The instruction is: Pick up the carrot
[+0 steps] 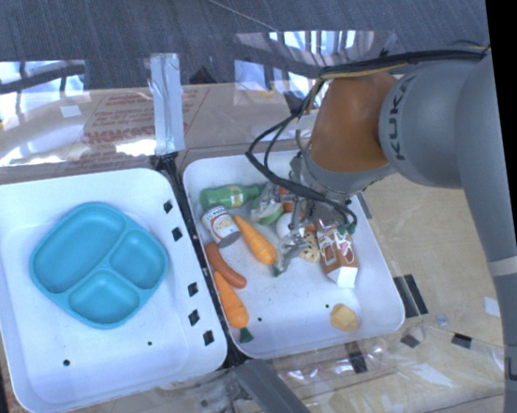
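An orange carrot (255, 239) lies at a slant in the middle of the right bin (375, 303). A second carrot (232, 303) with a green end lies along that bin's left wall, nearer the front. My gripper (289, 247) hangs low over the bin just to the right of the middle carrot, close beside its lower tip. The wrist and its cables hide part of the items behind it. Nothing shows as lifted off the bin floor.
Beside the carrots are a reddish sausage (226, 265), a small can (221, 225) and a green bottle (229, 196). A brown carton (337, 249) and a small potato (345, 316) lie to the right. The left bin (25, 373) holds a blue divided plate (101, 262).
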Controlling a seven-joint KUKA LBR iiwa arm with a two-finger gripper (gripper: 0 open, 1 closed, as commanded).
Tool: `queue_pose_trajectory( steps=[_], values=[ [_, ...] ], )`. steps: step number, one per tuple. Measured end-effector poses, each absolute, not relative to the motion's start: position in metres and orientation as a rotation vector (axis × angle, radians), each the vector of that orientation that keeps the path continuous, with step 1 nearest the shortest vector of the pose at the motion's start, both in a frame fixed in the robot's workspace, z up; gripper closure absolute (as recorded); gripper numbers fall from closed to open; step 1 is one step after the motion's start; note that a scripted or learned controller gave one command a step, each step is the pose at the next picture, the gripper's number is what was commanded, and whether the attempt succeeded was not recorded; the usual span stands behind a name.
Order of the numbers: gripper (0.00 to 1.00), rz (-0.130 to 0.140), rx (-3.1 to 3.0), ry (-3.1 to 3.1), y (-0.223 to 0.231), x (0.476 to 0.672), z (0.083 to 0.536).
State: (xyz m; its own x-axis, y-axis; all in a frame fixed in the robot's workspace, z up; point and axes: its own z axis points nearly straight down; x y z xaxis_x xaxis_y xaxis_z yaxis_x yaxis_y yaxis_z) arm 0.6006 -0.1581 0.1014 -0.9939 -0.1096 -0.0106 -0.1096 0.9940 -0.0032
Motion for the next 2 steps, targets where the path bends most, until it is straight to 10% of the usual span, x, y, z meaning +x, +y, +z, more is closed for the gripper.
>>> queue_pose_trajectory(
  steps=[1,2],
  values=[
    [1.00,-0.011,-0.186,3.120,-0.1573,0.6029,0.1145],
    [0.00,-0.010,-0.188,3.121,-0.1567,0.6029,0.1142]
  ],
)
